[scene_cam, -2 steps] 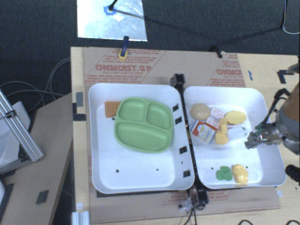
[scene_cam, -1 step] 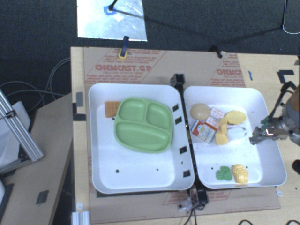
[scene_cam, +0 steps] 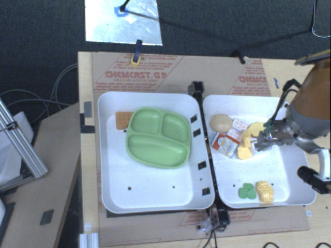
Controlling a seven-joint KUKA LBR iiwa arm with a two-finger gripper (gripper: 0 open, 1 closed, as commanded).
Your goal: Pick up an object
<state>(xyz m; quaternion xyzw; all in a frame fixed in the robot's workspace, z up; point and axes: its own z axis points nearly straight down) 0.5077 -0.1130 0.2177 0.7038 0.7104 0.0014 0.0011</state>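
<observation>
- The worktop (scene_cam: pixel 155 68) carries two shallow white bins side by side; the left bin (scene_cam: pixel 111 154) holds a green divided plate (scene_cam: pixel 158 137), lying flat near its middle, with an orange cracker-like square (scene_cam: pixel 122 120) just beside the plate's upper left edge, partly tucked under it.
- The right bin (scene_cam: pixel 289 182) holds a cluster of toy food in its upper half: a beige rounded piece (scene_cam: pixel 221 122); a red-and-white packet (scene_cam: pixel 224 144) just below it; a small red-and-white carton (scene_cam: pixel 239 124) to its right; a yellow banana-like piece (scene_cam: pixel 252 130); and a yellow chunk (scene_cam: pixel 244 152) lower down.
- Near the front edge of the right bin lie a green leafy piece (scene_cam: pixel 247 191) and a yellow corn-like piece (scene_cam: pixel 265 191), just beside one another, well apart from the upper cluster.
- The arm comes in from the right, and the tool (scene_cam: pixel 262 139) sits low over the cluster, just beside the banana-like piece and the yellow chunk; whether its fingers are apart or together cannot be told, and nothing is plainly seen between them.
</observation>
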